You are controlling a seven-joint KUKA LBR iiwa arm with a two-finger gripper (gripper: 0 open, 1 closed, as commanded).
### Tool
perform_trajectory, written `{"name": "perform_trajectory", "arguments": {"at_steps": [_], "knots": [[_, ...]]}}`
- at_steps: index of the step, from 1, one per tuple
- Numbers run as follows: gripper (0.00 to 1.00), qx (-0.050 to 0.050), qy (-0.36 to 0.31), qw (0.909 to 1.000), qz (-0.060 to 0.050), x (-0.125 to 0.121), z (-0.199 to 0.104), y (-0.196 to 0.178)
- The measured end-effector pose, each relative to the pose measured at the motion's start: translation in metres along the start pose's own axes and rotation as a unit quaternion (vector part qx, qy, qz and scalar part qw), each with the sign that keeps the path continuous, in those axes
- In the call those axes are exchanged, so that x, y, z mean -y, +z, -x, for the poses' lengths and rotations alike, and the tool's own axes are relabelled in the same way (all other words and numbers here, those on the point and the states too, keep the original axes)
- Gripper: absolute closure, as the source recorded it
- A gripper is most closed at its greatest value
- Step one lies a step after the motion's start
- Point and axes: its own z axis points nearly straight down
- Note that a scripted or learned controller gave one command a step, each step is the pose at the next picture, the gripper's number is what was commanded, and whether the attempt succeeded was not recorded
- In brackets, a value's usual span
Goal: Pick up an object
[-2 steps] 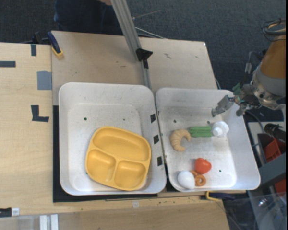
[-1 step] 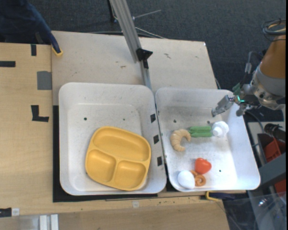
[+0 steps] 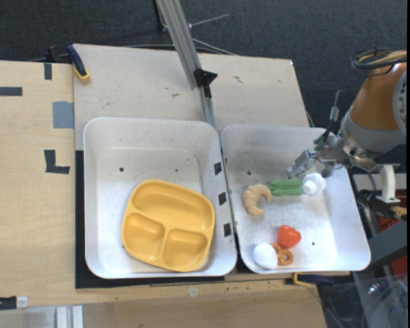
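On your left, the left bin [image 3: 96,183] holds a yellow divided tray [image 3: 168,225]. In the right bin [image 3: 342,251] you see a croissant [image 3: 256,198], a green piece with a white cap [image 3: 295,186], then a white egg [image 3: 264,255] and a red piece [image 3: 288,236] near the front. The claw [image 3: 304,164] hangs just above the green piece; you cannot tell how far it is open.

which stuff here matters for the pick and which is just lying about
In play:
gripper
green object
white knob
croissant
red piece
white egg
right bin

Lying about:
yellow divided tray
left bin
blue-and-yellow clamp
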Motion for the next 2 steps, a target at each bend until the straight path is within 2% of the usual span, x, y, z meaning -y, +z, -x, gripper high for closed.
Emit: {"name": "perform_trajectory", "arguments": {"at_steps": [1, 2], "knots": [[0.0, 0.004, 0.0, 0.9999, 0.01, -0.0001, 0.0063, 0.0515], [0.0, 0.004, -0.001, 0.9999, 0.015, -0.0048, 0.0057, 0.0533]]}}
